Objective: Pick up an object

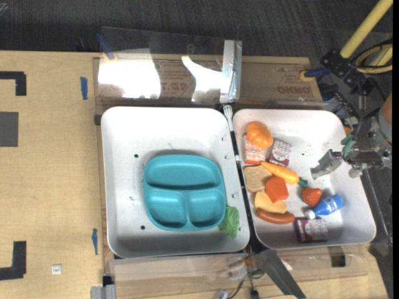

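Note:
The right bin (pixel 312 126) holds several toy foods: an orange (pixel 258 132), a small red and white carton (pixel 253 152), a dark red packet (pixel 280 151), a carrot (pixel 280 172), a bread slice (pixel 254 178), an orange-red pepper (pixel 277 189), a yellow cheese wedge (pixel 262 201), a sausage (pixel 274 217), a red strawberry (pixel 312 196), a blue bottle (pixel 329 205) and a dark red can (pixel 311 229). My gripper (pixel 325 165) hangs over the right side of this bin, just above the strawberry and the blue bottle. Nothing is visibly held in it.
The left bin (pixel 124 136) carries a teal divided plate (pixel 184 190) with a green leafy piece (pixel 229 222) at its lower right corner. A clear plastic sheet (pixel 168 73) lies behind the bins. Cables and a yellow pole (pixel 371 20) stand at the upper right.

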### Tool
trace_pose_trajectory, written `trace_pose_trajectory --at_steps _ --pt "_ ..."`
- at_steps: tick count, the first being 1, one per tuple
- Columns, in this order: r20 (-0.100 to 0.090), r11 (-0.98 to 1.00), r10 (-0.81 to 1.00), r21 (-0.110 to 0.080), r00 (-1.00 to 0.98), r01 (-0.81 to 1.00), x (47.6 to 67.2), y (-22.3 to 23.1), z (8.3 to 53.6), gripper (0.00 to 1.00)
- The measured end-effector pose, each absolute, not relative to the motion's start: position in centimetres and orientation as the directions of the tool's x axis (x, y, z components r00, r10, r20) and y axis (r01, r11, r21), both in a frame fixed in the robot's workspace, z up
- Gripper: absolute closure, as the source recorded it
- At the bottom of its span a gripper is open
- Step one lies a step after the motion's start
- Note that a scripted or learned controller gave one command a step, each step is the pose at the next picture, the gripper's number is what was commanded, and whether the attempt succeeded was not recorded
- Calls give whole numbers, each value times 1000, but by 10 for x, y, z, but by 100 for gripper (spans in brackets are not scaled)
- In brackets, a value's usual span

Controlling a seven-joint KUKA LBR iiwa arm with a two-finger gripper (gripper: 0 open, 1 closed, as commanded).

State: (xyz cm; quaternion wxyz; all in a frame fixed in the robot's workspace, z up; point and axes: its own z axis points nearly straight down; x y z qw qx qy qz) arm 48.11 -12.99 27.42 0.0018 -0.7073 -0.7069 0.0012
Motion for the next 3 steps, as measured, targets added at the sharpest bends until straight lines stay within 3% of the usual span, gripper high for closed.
trace_pose_trajectory --at_steps 1,2,3 --pt "0 -265 964 -11 265 964 502 -95 101 0" --pt "2 -175 985 8 175 985 569 -103 88 0" --pt "-6 -300 954 -71 300 951 648 -115 86 0"
